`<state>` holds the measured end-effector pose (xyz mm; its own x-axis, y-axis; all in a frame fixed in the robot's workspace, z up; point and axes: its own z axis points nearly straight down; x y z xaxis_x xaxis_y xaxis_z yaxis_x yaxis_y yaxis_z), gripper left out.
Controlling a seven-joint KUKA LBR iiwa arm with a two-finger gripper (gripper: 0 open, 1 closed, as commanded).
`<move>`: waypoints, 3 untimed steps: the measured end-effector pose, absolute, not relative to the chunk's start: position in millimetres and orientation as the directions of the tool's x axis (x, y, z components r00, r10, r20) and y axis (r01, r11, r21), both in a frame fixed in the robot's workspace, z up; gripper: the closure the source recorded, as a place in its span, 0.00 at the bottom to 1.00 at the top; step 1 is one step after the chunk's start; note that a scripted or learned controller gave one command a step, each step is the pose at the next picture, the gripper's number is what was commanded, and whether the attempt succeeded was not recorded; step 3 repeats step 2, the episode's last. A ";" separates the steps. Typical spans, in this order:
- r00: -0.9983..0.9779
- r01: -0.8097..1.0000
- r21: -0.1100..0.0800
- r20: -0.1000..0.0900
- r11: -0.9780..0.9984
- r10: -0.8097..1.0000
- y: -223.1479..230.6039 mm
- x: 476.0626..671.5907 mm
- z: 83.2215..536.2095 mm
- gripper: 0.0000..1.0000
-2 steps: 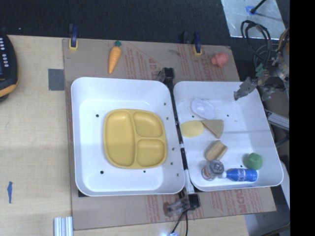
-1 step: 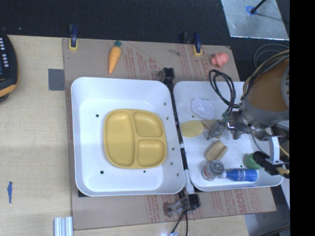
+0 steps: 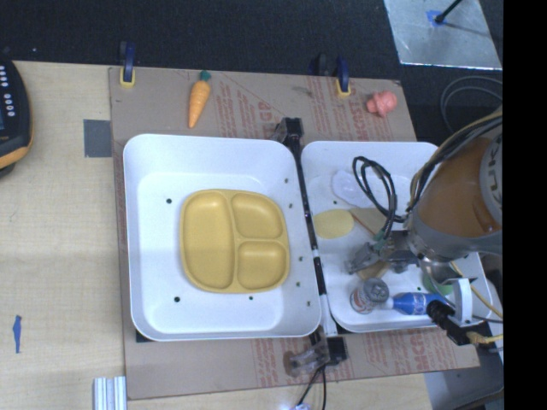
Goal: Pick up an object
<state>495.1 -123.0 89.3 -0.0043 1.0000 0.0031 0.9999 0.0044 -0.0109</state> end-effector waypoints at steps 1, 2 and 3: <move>-0.005 1.000 -0.004 -0.001 0.005 1.000 -125.5 498.1 101.7 1.00; -0.014 1.000 0.012 0.001 0.014 1.000 -43.0 586.7 198.0 1.00; -0.014 1.000 0.012 0.001 0.014 1.000 -43.0 586.7 198.0 1.00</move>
